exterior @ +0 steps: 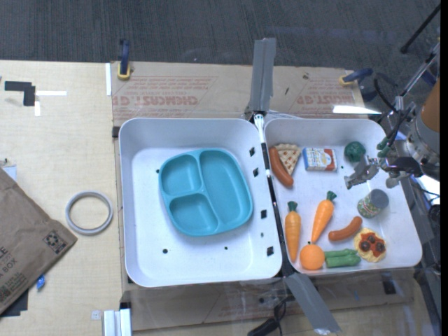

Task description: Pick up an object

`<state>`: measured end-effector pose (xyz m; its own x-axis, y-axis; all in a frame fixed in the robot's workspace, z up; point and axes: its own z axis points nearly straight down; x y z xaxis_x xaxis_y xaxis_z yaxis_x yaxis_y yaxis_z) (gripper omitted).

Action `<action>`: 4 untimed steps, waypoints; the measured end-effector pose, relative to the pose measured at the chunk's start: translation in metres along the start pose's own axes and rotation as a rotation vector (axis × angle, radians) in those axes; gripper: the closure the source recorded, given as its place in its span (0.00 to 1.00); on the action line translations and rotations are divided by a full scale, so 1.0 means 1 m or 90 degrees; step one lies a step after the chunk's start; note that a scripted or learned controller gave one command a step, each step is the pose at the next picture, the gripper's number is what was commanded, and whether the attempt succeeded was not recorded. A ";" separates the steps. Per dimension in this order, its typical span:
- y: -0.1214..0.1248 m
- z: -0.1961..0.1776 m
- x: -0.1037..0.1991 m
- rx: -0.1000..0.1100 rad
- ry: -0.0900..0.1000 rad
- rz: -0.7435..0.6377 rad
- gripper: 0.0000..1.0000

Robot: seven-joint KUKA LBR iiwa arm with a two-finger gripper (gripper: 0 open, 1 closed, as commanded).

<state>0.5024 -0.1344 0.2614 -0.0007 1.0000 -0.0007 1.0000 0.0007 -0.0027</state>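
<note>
The right bin [409, 219] holds several toy foods: a pizza slice [288, 153], a red sausage [281, 171], a small carton [320, 159], a dark green ball [355, 150], a grey can [373, 203], two carrots [322, 215] [292, 224], an orange [312, 256], another sausage [346, 229], a green vegetable [341, 258] and a small round pizza [369, 244]. My gripper [376, 174] hangs over the bin's right half, just above the can and below the green ball. Its fingers [358, 172] stand apart with nothing between them.
The left bin [136, 208] carries a teal divided plate [205, 191]. A tape roll [89, 211] and a cardboard box [28, 240] lie on the bench to the left. Clamps [124, 67] [355, 77] sit on the cardboard behind the bins.
</note>
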 end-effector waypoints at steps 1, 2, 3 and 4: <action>0.008 0.149 -0.007 0.001 0.001 -0.001 0.00; -0.011 0.171 0.007 0.000 0.001 0.031 0.00; -0.011 0.162 0.006 0.001 0.001 0.033 1.00; 0.048 0.070 0.049 0.000 0.000 0.073 1.00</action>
